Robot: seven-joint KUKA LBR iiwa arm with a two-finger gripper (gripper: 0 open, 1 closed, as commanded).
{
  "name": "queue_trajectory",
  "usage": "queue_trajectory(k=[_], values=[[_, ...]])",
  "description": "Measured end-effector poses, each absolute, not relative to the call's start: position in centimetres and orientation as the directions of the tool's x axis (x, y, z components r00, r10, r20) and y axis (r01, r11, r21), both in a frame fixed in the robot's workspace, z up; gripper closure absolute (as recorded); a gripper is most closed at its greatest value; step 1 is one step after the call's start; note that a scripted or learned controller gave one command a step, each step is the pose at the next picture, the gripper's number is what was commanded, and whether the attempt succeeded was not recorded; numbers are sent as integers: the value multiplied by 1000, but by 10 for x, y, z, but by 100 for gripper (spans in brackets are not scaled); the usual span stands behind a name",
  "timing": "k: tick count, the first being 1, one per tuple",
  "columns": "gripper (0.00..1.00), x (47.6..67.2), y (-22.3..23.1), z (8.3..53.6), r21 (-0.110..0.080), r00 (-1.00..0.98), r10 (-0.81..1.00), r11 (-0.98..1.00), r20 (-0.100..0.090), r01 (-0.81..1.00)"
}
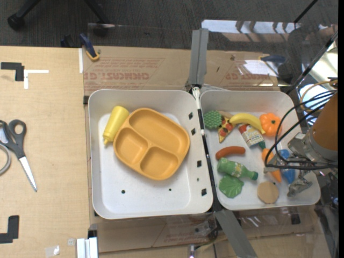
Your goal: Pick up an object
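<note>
two shallow white bins side by side on a pale wooden desk (43, 144). in the left bin (107, 198): an orange three-compartment plastic tray (152, 143), a yellow plastic mustard bottle (114, 123) touching its far-left edge. in the right bin (242, 200): a yellow toy banana (244, 119) at the far side, a green bumpy round toy (212, 119) and a pizza slice toy (224, 129) just left of it, an orange toy pepper (270, 123) to the right, a small labelled bottle (251, 136), a red toy sausage (230, 152), a green plastic bottle (236, 169) lying down, a green leafy toy (231, 187) and a tan round cookie-like toy (267, 193) near the front. end effector (293, 179) low over the right bin's near-right corner, beside blue and orange pieces (284, 168); cannot tell how wide the opening is. grey-handled scissors (19, 149) on the desk at left.
</note>
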State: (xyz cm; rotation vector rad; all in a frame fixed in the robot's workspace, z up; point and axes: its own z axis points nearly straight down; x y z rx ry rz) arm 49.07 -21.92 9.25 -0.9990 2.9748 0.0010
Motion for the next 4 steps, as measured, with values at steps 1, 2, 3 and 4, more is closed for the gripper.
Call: queue_trajectory(k=[1, 2, 3, 4], values=[[0, 488, -219, 92, -1, -776, -631, 776, -2, -631], [0, 486, -218, 92, -2, -753, -658, 753, -2, -658], [0, 489, -219, 93, -3, -730, -683, 730, -3, -683], [100, 491, -218, 103, -6, -731, -682, 731, -6, -682]])
